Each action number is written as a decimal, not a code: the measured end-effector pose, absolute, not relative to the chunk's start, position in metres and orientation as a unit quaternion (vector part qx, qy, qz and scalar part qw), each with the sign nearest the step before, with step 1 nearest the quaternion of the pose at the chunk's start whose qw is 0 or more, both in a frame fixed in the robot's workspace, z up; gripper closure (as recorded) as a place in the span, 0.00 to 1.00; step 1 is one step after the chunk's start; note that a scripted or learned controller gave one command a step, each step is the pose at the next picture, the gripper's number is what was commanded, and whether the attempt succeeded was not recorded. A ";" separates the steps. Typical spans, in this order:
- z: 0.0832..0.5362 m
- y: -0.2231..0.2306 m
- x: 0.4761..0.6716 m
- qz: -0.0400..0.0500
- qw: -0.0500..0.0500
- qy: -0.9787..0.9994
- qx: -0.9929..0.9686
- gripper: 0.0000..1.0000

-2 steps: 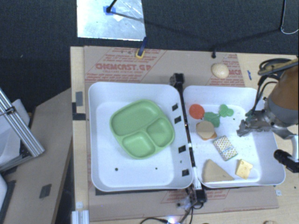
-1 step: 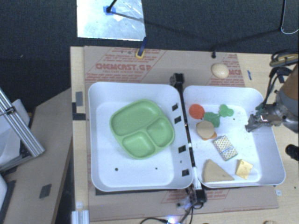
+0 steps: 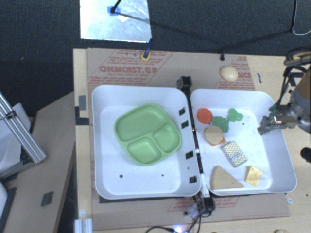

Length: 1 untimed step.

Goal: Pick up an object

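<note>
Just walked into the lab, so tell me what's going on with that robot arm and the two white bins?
The arm's gripper sits over the right edge of the right bin, with nothing seen between its fingers. That bin holds small toy foods: an orange ball, a green broccoli piece, a round bun, a blue patterned packet, a tan wedge and a yellow cheese piece. The left bin holds a green divided plate. Nothing is picked up yet.

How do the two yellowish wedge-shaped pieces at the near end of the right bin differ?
The tan wedge is larger and pale beige; the yellow cheese piece is smaller and brighter. The wedge sits toward the bin divider, the cheese toward the outer wall. Both lie flat in the right bin.
</note>
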State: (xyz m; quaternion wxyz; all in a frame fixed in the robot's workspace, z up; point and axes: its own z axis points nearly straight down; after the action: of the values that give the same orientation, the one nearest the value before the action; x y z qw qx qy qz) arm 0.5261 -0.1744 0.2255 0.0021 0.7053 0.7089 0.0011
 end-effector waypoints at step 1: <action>0.216 -0.121 0.533 0.001 0.000 0.710 0.704 1.00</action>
State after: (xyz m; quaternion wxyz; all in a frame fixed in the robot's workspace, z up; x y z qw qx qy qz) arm 0.5334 -0.1213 0.2159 -0.0001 0.7038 0.7104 0.0014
